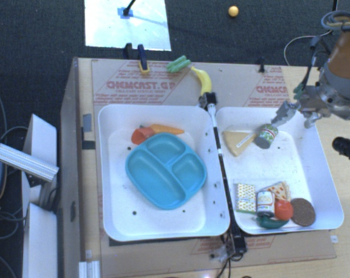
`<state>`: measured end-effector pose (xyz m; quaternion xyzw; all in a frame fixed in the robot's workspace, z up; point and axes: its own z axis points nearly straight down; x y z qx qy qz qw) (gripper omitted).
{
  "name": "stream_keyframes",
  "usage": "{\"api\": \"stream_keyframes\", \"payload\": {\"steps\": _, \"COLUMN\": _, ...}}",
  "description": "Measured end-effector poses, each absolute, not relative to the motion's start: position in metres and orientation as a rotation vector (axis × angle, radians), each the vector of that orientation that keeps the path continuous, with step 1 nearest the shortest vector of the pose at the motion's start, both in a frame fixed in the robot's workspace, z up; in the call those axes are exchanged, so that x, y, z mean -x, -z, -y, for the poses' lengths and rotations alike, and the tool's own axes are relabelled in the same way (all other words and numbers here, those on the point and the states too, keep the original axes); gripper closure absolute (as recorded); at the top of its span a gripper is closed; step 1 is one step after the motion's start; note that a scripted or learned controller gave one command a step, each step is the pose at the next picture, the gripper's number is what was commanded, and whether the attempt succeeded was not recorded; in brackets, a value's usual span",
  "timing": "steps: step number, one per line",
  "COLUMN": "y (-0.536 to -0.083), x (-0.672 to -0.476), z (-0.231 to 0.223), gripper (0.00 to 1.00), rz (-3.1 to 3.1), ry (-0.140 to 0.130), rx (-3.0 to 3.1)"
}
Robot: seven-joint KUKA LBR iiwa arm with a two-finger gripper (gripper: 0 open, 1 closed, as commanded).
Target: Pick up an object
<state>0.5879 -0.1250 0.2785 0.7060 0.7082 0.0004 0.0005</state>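
Gripper (296, 113) at upper right of right-hand shallow white bin (327, 172), fingers (282, 114) spread apart, nothing between them. Nearest pick candidate: small green-labelled can (266, 136), lying tilted just below-left of fingers, touching pale yellow cheese-like wedge (237, 141).

Probably approach stage, no grasp yet. Best bet: drop straight over can, straddle across its round body, close only once low enough; otherwise likely to roll off toward wedge.

Elsewhere in same bin, near front: cluster w/ small patterned packet (245, 196), small jar (265, 200), red round item (283, 209), brown disc (303, 211), green pepper-like piece (269, 222). All well apart from can, no obstruction. Left bin (120, 213): blue divided plastic tray (165, 170), orange carrot (167, 130). Yellow banana (204, 81) on counter (250, 83) behind bins.
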Motion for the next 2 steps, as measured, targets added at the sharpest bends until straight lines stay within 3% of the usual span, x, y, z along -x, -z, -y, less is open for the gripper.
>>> {"api": "stream_keyframes", "payload": {"steps": 1, "y": -0.141, "x": -0.629, "z": 0.156, "gripper": 0.00, "rz": -2.224, "ry": 0.003, "rx": -2.222}}
{"api": "stream_keyframes", "payload": {"steps": 2, "y": -0.090, "x": -0.650, "z": 0.144, "gripper": 0.00, "rz": -2.221, "ry": -0.008, "rx": -2.212}}
